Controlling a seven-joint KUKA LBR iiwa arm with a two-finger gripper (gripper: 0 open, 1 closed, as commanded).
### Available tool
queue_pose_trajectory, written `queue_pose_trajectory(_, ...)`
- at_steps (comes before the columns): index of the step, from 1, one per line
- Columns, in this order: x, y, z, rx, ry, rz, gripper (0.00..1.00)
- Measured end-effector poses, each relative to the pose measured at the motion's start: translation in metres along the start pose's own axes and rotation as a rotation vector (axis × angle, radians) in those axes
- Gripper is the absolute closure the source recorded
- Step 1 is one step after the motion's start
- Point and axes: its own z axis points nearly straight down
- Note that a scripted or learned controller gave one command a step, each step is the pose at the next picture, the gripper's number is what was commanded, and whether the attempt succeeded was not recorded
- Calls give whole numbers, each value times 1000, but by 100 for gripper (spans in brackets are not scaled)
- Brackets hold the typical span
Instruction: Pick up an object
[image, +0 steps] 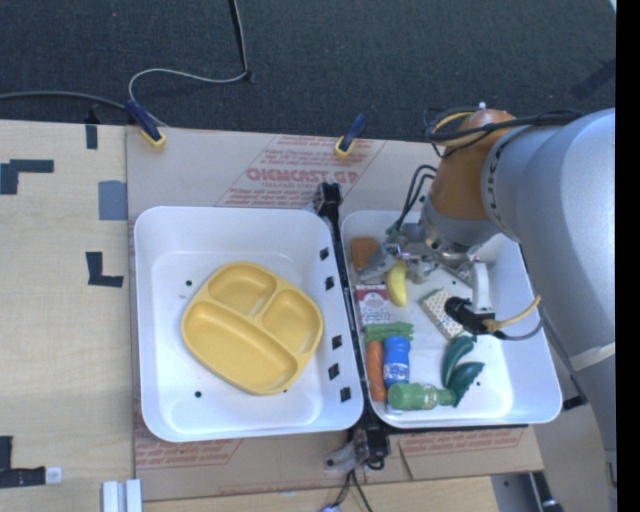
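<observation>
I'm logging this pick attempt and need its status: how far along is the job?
Done: the arm has reached into the right bin, its gripper low over the clutter beside the yellow banana. In hand: nothing visibly held. Left: grasping and lifting an object; the carrot, blue bottle and others lie in the bin.

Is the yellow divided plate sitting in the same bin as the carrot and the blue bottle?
No, the yellow divided plate lies alone in the left bin, while the carrot and blue bottle lie in the right bin.

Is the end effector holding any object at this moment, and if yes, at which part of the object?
It cannot be told. The end effector is low in the right bin, just above the yellow banana, but the wrist hides its tip, so no hold is visible.
</observation>
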Motion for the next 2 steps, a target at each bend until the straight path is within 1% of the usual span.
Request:
queue_pose_trajectory(1,0,0,-10,0,-1,-1,100)
queue_pose_trajectory(2,51,-71,-138,-2,1,-2,100)
